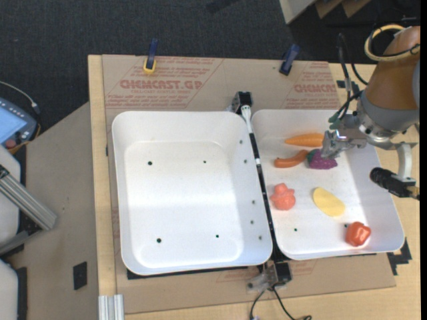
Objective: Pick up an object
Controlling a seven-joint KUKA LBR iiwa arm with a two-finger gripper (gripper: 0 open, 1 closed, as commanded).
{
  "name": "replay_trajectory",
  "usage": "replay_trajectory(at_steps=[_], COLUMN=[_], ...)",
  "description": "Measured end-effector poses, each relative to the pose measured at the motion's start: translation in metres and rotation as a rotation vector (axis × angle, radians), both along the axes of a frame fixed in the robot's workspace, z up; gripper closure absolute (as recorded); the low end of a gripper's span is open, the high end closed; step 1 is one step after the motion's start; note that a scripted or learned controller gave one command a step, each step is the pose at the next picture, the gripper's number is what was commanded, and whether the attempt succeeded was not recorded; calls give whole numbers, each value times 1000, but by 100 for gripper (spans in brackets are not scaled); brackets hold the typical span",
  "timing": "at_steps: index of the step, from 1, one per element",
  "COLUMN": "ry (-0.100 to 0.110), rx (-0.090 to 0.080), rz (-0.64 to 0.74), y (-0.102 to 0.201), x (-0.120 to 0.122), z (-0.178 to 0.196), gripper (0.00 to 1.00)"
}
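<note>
The right bin (pixel 373 245) holds several small toys: an orange carrot (pixel 303 140), a red-orange chili (pixel 289 161), a purple piece (pixel 322 161), a pink-red figure (pixel 283 197), a yellow lemon-like piece (pixel 329 202) and a red pepper (pixel 358 233). My gripper (pixel 331 145) reaches in from the right and sits low over the purple piece, just right of the carrot's tip. Its fingers are hidden against the purple piece.
The left bin (pixel 180 245) lies beside the right one, split from it by a black divider rail (pixel 257 172). The arm's grey body and orange band (pixel 393 72) hang over the right bin's far right corner. Clamps hold the cardboard's far edge.
</note>
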State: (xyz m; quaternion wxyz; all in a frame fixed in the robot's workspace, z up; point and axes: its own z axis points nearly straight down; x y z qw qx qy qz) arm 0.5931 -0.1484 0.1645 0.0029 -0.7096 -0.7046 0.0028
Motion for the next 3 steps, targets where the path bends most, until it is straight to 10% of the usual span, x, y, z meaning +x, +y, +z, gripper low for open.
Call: replay_trajectory(at_steps=[1, 2, 3], ry=[-29, -8, -12], rx=[-7, -2, -2], rz=[7, 2, 10], y=[-24, -77, -75], x=[69, 27, 75], z=[-56, -33, -80], gripper=[100, 100, 100])
